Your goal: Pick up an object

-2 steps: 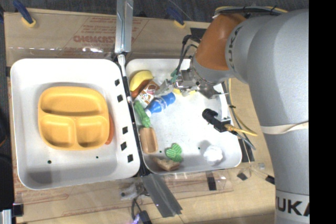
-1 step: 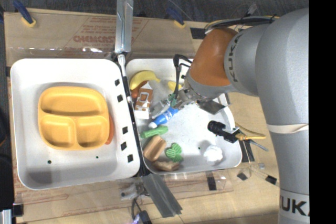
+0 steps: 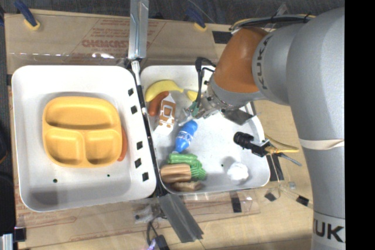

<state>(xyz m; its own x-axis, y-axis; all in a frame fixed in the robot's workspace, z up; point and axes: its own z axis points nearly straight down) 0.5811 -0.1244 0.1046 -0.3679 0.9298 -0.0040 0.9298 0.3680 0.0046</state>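
The right bin [image 3: 220,149] holds several things. A yellow banana [image 3: 159,89] lies at its far left, with an orange-brown packet [image 3: 166,111] just below it. In the middle is a blue bottle [image 3: 186,135], with a green toy [image 3: 188,162] and a tan bun [image 3: 176,173] at the near edge. A white ball [image 3: 237,171] rests near the front right. My gripper [image 3: 196,107] is low in the far half of this bin, just above the blue bottle's top and right of the packet. Nothing shows between its tips.
The left bin [image 3: 26,126] holds a yellow divided tray [image 3: 83,130]. A metal bar [image 3: 138,26] stands at the far end of the divider between the bins. My grey arm covers the right bin's far right corner.
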